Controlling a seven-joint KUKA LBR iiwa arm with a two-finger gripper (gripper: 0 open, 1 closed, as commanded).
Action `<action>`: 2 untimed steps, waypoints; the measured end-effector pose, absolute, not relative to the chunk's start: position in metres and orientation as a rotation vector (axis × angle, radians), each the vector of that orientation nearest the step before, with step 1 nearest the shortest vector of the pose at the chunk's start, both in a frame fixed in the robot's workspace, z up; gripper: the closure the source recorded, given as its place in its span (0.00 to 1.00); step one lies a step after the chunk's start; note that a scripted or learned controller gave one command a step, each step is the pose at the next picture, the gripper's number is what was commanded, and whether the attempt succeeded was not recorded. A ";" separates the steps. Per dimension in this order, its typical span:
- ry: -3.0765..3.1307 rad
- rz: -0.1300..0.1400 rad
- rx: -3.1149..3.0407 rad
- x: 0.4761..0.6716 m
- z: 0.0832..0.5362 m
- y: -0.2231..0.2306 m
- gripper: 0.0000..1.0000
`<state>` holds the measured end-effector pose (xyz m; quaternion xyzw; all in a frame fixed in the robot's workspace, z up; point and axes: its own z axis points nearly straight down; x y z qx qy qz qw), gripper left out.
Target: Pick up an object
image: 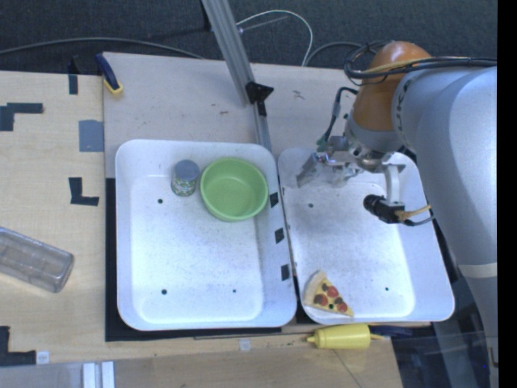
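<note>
Wooden desk (161,103): two shallow white plastic bins are carried side by side. Grey arm (452,136) with orange band: seen over the right bin's (355,249) far end. Left bin (194,273): a round green plastic bowl (234,188) is held at its far side, a small grey-lidded jar (185,177) just beside it. Two-finger gripper (311,172): poised near the right bin's far left corner; nothing is seen between the fingers; open or closed cannot be told. Toy pizza slice (327,294): lies in the right bin's near left corner, well apart from the gripper.
</note>
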<state>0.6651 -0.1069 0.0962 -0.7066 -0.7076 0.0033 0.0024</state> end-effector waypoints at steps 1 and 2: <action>-2.224 0.005 -2.218 0.665 0.088 -0.106 0.00; -2.225 0.005 -2.217 0.665 0.098 -0.106 1.00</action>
